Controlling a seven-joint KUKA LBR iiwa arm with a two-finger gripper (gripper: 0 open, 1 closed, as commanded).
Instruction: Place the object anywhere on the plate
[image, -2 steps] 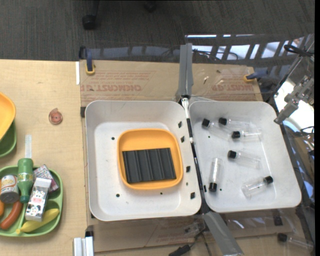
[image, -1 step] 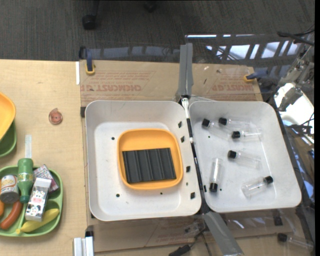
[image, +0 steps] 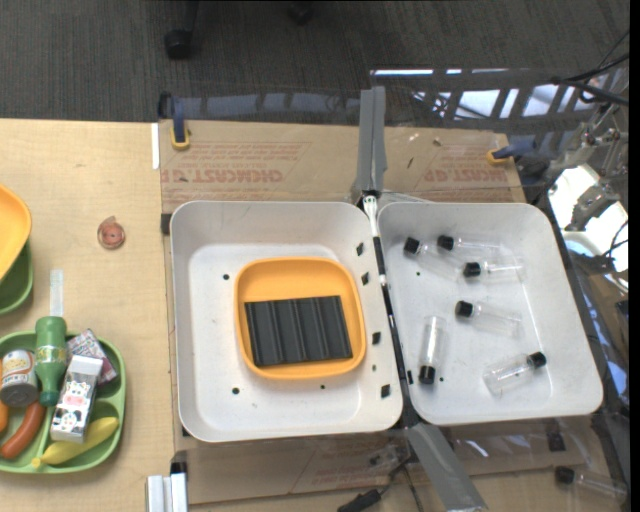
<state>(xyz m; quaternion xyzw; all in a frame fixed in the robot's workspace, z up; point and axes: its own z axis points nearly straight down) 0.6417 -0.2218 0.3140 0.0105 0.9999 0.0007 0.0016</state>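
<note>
Behind both bins, cardboard (image: 240, 165) shows mirrored print reading "OKCMCZT".

Orange plate (image: 300, 283) in left bin (image: 195, 330); capped vials (image: 430, 350) in right bin (image: 570, 300).

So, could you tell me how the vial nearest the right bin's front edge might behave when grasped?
The vial looks like clear, smooth plastic or glass, so probably slippery and light. Lying on its side in the right bin, its round body would likely roll if nudged.
</note>
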